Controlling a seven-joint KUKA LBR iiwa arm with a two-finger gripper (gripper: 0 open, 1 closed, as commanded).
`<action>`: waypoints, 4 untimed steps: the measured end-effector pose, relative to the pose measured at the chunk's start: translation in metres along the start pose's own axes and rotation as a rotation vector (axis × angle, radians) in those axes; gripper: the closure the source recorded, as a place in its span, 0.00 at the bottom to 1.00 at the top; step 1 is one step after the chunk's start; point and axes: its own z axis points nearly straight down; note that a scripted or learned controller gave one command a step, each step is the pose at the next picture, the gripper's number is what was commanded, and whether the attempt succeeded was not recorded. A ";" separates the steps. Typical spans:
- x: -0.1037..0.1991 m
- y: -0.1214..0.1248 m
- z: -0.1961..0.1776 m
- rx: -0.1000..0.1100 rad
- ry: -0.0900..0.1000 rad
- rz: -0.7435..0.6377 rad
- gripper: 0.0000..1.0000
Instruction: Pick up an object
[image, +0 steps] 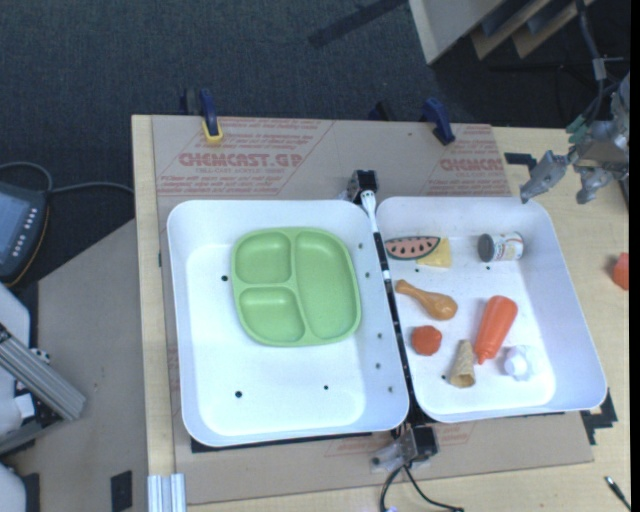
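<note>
The right bin (565, 300) holds several toy foods: a watermelon slice (411, 246) beside a yellow wedge (438, 257), a small can (500, 247) on its side, a drumstick (427, 299), a red tomato (427, 340), an orange carrot (495, 326), a cone (462, 364) and a small white-purple piece (516, 364). My gripper (562, 182) hangs over the bench just past the bin's far right corner, beyond the can. It is open, its two fingers spread, with nothing between them.
In the left bin (200, 360) lies a green divided plate (297, 285). A black-and-white divider (381, 280) runs between the bins. Two clamps (210, 112) (437, 120) grip the board's far edge. An orange item (622, 270) sits off the bench at right.
</note>
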 end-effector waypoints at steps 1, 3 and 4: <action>0.001 0.002 -0.009 -0.014 -0.004 -0.003 0.00; -0.001 -0.003 0.102 -0.008 -0.002 -0.002 0.00; 0.008 -0.008 0.150 -0.010 -0.002 -0.003 0.00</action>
